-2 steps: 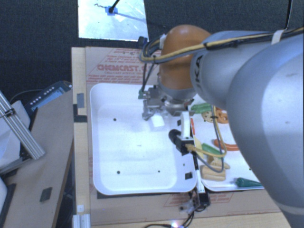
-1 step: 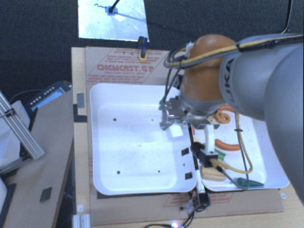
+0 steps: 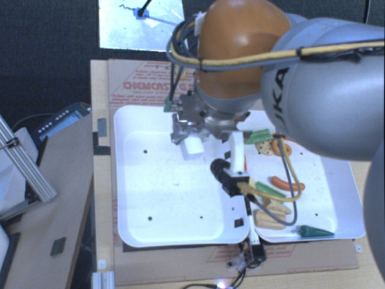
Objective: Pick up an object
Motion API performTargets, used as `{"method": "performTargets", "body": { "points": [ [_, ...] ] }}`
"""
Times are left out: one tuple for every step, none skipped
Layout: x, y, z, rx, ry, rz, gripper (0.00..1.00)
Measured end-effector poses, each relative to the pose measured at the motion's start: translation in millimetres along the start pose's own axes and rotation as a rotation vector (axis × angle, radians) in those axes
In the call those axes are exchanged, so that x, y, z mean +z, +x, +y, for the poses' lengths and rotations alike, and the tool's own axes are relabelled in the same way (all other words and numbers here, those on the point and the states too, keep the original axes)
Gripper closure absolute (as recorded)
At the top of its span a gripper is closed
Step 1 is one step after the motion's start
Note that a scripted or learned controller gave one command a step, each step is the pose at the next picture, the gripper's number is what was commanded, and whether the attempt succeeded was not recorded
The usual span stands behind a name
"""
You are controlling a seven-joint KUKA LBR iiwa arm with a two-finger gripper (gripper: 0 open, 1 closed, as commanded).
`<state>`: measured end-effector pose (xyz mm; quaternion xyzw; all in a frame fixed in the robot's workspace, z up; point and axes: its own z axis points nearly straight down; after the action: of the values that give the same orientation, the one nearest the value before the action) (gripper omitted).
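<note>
Above the left bin (image 3: pixel 150 221): gripper (image 3: pixel 187 138) | closed on a small white block (image 3: pixel 194 146) | toy food (image 3: pixel 283 185) to its right in the right bin (image 3: pixel 337 221)

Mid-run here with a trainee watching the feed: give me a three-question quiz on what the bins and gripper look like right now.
1. True or false: the gripper is above the left bin.
2. Which bin holds the orange sausage-shaped toy? A) left bin B) right bin
3. Fill in: the dark green pointed toy lies near the right bin's ____ edge (near or far, from the camera).

Key: 1 true. 2 B. 3 near.
</note>
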<state>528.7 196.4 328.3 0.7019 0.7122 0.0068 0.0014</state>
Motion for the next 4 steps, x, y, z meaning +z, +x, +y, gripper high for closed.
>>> {"method": "performTargets", "body": {
  "points": [
    [-174.4, -2.8, 23.2, 0.009, -0.008, -0.001, 1.00],
    [11.5, 36.8, 14.3, 0.007, 0.023, -0.010, 1.00],
    [109.2, -4.2, -44.5, 0.016, 0.023, -0.011, 1.00],
    [-12.4, -9.4, -40.8, 0.011, -0.001, -0.002, 1.00]
  ]
}}
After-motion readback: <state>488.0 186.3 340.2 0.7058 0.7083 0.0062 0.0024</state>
